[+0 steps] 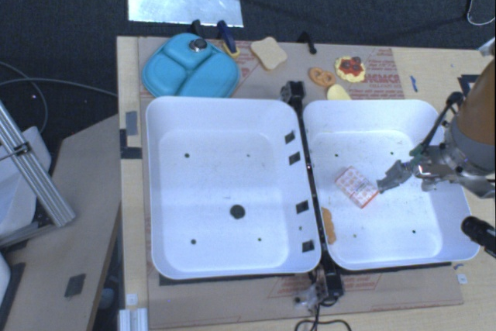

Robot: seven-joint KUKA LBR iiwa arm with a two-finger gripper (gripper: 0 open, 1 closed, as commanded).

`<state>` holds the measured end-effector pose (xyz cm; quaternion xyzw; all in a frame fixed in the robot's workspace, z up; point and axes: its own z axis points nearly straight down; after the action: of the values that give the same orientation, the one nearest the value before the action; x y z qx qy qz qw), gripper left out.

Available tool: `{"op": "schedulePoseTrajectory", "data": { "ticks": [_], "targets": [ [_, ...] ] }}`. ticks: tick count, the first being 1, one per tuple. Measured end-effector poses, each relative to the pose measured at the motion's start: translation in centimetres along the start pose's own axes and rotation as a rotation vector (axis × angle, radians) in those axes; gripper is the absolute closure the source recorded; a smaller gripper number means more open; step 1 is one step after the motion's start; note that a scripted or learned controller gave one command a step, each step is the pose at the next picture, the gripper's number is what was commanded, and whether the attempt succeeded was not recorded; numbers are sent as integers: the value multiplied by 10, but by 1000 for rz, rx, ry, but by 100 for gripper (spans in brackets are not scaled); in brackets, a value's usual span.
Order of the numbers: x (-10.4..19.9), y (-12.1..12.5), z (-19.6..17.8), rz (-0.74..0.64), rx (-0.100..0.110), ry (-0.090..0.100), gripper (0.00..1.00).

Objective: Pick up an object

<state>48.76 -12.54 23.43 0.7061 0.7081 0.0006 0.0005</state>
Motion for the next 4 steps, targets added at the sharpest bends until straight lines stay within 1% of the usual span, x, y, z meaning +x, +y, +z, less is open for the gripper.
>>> {"op": "schedulePoseTrajectory", "data": {
  "ticks": [1, 2, 3, 4],
  "targets": [
    [111, 38, 52, -8, 0, 2, 0],
    [-7, 79, 110, 3, -6, -3, 0],
    [38, 159, 150, -6, -8, 0, 0],
    [36, 157, 137, -3, -10, -2, 100]
  ]
}}
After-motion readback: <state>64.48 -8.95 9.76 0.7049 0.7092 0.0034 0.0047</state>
